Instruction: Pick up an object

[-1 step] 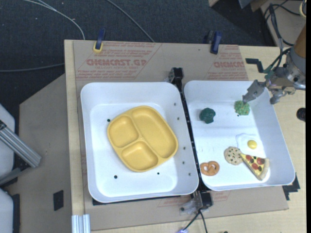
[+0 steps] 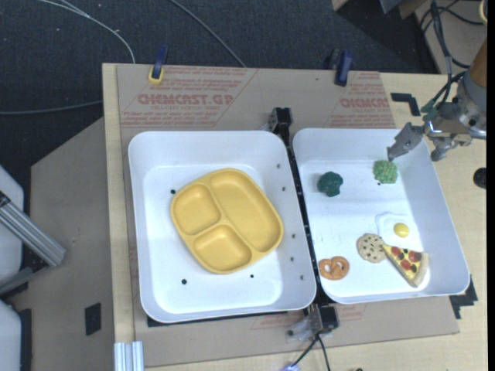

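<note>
My gripper [image 2: 420, 148] hangs over the far right corner of the right bin [image 2: 438, 207], open, with nothing between its fingers. Its left fingertip [image 2: 396, 152] sits just above and beside a light green broccoli piece [image 2: 385, 171]. A dark green broccoli piece [image 2: 331, 183] lies further left. Toward the bin's front lie a fried egg [image 2: 396, 228], a cookie [image 2: 371, 247], a pretzel [image 2: 334, 267] and a pizza slice [image 2: 407, 263].
The left bin [image 2: 147, 207] holds a yellow divided plate [image 2: 226, 219]. Black clips [image 2: 280, 120] join the bins at the middle. Blue clamps [image 2: 342, 66] hold the cardboard base at the back edge. Cables run at the far right.
</note>
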Controlling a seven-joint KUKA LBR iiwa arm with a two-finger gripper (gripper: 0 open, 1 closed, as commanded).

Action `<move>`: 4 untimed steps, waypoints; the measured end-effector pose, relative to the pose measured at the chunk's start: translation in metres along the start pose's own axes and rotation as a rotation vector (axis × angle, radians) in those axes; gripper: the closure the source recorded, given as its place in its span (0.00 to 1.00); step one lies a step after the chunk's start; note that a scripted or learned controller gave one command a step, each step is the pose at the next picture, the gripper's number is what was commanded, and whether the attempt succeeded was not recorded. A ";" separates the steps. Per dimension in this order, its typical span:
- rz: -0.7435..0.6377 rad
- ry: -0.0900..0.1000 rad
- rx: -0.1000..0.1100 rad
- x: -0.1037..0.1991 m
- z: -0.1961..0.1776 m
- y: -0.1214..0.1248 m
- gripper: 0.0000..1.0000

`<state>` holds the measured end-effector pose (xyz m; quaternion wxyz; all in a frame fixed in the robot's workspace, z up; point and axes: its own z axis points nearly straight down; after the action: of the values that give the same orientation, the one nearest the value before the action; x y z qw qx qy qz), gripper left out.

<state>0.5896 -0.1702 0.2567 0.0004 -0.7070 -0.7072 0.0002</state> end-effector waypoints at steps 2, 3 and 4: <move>0.000 0.002 0.005 0.004 0.096 0.005 0.00; 0.001 0.002 0.008 0.000 0.158 -0.001 0.00; 0.001 -0.001 -0.002 -0.001 0.143 0.002 1.00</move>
<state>0.5912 -0.1710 0.1136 -0.0007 -0.7072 -0.7070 -0.0003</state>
